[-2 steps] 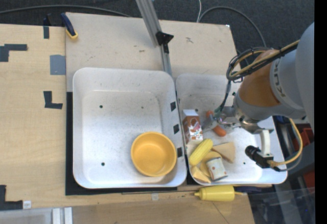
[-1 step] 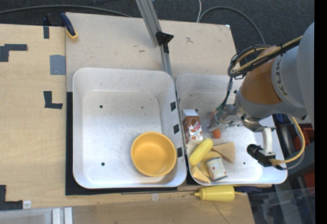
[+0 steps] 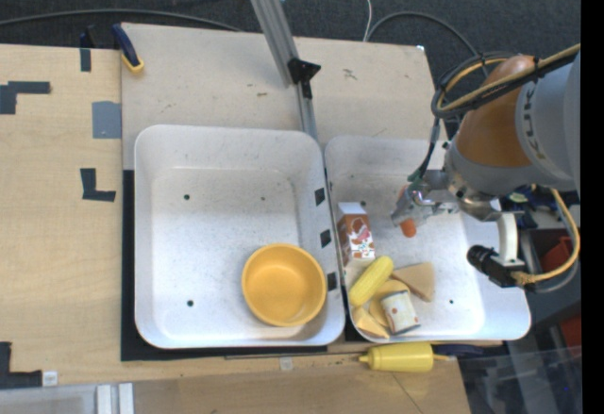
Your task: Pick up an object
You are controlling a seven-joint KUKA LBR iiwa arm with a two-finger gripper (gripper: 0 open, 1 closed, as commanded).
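Note:
My gripper [image 3: 410, 212] hangs over the middle of the right bin [image 3: 472, 308], reaching in from the right under the grey arm with its orange band. A small orange piece [image 3: 408, 228] shows right at the gripper's lower tip; whether it is gripped or lies on the bin floor I cannot tell. Just left of it stands a small brown and white carton [image 3: 356, 235]. Nearer the front lie a yellow banana-like piece [image 3: 370, 280], tan wedges [image 3: 418, 280] and a small white can [image 3: 401, 311]. A yellow bowl [image 3: 283, 284] sits in the left bin [image 3: 189, 214].
A yellow bottle [image 3: 401, 357] lies on the bench outside the right bin's front edge. A grey metal pole [image 3: 274, 16] slants down to the divide between the bins. Black cables [image 3: 444, 101] loop near the arm. Bare bin floor lies right of the gripper.

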